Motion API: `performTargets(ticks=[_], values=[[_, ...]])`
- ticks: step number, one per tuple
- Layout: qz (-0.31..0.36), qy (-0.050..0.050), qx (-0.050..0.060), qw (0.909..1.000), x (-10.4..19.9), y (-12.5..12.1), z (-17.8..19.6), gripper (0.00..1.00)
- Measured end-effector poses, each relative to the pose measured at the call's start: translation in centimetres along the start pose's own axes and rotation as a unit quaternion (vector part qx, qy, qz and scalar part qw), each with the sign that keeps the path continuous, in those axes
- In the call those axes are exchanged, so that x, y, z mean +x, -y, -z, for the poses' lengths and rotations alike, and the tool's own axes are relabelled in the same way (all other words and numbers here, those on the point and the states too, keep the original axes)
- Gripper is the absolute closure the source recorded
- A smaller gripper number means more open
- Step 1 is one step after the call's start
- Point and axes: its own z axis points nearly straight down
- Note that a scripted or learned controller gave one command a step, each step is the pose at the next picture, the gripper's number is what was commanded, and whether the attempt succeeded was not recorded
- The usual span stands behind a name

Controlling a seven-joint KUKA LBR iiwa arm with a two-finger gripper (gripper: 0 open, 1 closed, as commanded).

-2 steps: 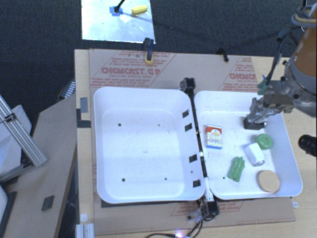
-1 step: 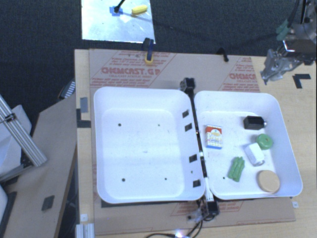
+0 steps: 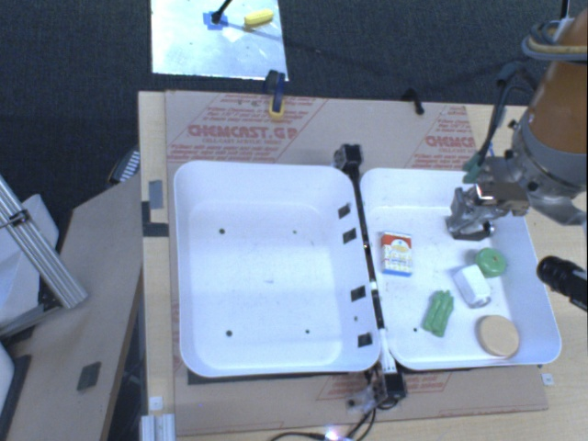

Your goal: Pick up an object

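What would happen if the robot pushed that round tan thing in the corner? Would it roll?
The tan disc seems to lie flat in the right bin, so it would probably slide, not roll. It looks flat and solid, likely stiff. Lying low near the wall, it might be hard for the tool to grab.

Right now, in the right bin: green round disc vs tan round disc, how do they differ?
The green round disc looks smaller; the tan round disc looks wider. The green one lies farther back, beside the white block and just below the gripper; the tan one lies at the right bin's front corner, apart from both. Both are round and lie flat.
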Motion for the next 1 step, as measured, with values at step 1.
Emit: performTargets(ticks=[1], values=[[0.004,-0.001,-0.016,0.9999,2.98,-0.03,15.77,1.0]])
